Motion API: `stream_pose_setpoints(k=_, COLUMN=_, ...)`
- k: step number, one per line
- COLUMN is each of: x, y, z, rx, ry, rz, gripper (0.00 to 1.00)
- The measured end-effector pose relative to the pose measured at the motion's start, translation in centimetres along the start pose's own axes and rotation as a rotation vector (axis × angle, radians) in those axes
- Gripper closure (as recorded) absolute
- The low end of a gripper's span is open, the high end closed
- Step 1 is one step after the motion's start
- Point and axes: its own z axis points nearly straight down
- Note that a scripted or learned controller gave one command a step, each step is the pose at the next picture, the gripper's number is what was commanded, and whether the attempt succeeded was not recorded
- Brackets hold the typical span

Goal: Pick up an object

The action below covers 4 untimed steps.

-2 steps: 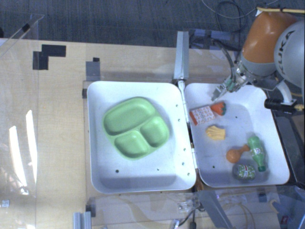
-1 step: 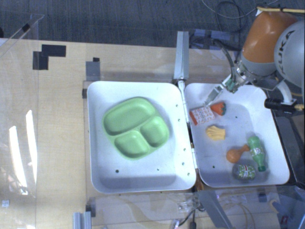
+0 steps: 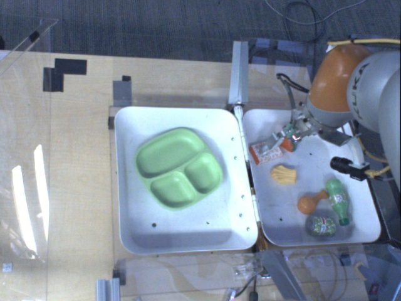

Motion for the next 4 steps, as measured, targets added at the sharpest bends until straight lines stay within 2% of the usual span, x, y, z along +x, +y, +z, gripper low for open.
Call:
stream_pose_setpoints(k=1, x=-0.4, y=0.5, z=-1.7, rx=-0.018, ry=-0.014, rz=-0.002, gripper=1.0)
stream_pose_setpoints(k=2, x=-0.4, y=0.5, z=-1.7, rx=-0.018, ry=-0.014, rz=-0.002, gripper=0.0)
stream_pose_setpoints(k=3, x=-3.0, y=1.7, z=0.0, rx=0.016, ry=0.02, rz=0.074, gripper=0.0)
stream_pose_setpoints(k=4, x=-4.0, y=1.9, z=-1.7, rx=0.0, ry=-0.012, rz=0.071, gripper=1.0)
